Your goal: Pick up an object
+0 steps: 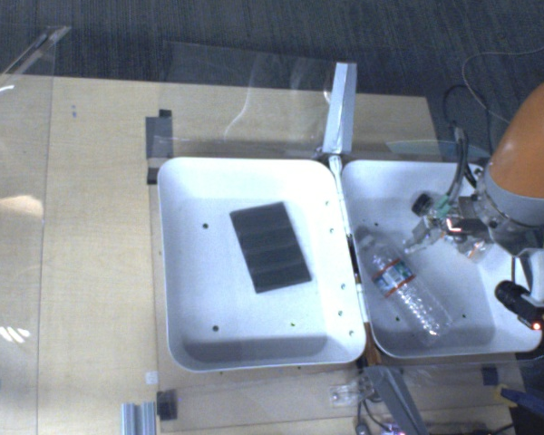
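Nothing lifted yet: the end effector (435, 220) hovers above the clear bottle (406, 290) in the bin (476, 333) at the bench's right edge; I cannot tell its state.

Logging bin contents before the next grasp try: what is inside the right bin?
The right bin holds a clear plastic bottle lying on its side with a red band. The gripper hangs over the bin's far part; the arm covers the bin's right side.
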You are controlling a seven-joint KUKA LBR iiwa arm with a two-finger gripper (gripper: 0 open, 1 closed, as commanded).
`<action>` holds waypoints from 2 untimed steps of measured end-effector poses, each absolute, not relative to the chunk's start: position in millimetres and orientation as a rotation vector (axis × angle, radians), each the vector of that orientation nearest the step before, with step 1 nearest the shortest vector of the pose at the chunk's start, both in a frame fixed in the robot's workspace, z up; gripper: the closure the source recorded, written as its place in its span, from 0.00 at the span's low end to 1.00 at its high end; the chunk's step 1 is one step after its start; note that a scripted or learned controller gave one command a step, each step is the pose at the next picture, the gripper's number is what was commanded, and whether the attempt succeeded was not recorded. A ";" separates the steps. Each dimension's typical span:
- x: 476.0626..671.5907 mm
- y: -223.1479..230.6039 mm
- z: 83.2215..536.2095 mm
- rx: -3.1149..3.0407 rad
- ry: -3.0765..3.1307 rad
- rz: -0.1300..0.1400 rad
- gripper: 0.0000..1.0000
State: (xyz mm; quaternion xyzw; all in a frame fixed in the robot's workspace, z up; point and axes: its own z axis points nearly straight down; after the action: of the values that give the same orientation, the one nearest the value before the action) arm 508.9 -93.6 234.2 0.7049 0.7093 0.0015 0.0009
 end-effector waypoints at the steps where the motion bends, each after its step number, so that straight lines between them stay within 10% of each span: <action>1: 592.6 -152.3 169.2 2.255 2.186 0.003 0.00; 2: 549.3 -96.0 149.1 2.302 2.137 0.004 0.00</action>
State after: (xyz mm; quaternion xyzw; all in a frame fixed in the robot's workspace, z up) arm 549.3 -96.0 149.1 0.7329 0.6804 0.0012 0.0006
